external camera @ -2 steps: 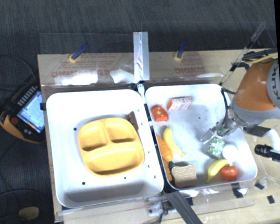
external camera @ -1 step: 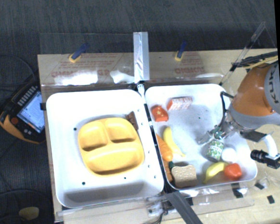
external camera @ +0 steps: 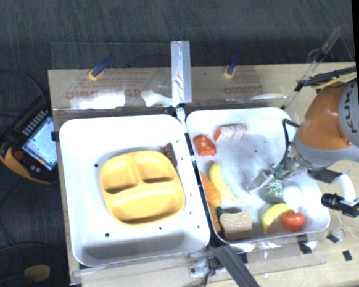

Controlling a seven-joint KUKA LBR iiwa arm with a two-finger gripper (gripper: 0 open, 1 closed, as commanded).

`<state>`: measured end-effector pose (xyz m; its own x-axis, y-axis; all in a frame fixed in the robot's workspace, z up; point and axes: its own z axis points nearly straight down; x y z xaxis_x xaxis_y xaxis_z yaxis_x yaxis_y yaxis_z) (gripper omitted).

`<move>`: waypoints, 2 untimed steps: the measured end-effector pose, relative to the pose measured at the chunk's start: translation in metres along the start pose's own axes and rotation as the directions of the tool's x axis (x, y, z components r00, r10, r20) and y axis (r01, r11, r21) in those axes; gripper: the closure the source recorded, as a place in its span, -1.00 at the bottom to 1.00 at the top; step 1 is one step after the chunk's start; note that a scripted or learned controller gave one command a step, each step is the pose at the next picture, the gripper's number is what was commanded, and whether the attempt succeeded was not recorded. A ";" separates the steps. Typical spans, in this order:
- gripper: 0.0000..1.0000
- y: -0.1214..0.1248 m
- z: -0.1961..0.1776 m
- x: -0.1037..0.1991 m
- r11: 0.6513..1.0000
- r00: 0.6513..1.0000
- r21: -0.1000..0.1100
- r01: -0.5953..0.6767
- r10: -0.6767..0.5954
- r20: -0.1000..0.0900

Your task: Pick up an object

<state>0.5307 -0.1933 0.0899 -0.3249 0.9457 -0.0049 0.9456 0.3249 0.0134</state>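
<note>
Nearest the lens, along the front edge, the left bin [external camera: 82, 240] carries a yellow divided tray [external camera: 142, 185] lying flat near its middle, with a small brown piece [external camera: 168, 152] touching the tray's far right corner. Across the divider, the right bin [external camera: 251, 117] holds the pickable things: a carrot [external camera: 210, 192] and a banana [external camera: 220, 181] along its left wall, a tomato [external camera: 205, 145] and a pink wrapped piece [external camera: 230, 132] toward the far side, a bread slice [external camera: 236, 225] at the front, then a second yellow fruit [external camera: 273, 215] beside a red one [external camera: 293, 221]. Low over the bin's right half, the pincer [external camera: 270, 181] sits just beside a white round thing [external camera: 291, 195]; whether its fingers are spread or closed, or have anything, I cannot tell. To do this step well, I judge the arm should settle on one isolated item, centre over it, and close only once both fingers straddle it, avoiding the crowded front corner.
</note>
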 end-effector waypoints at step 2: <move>1.00 0.040 -0.076 0.022 0.994 0.994 0.016 -0.106 0.106 -0.003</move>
<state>0.5602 -0.1598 0.1666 -0.2225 0.9749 -0.0009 0.9749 0.2225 -0.0018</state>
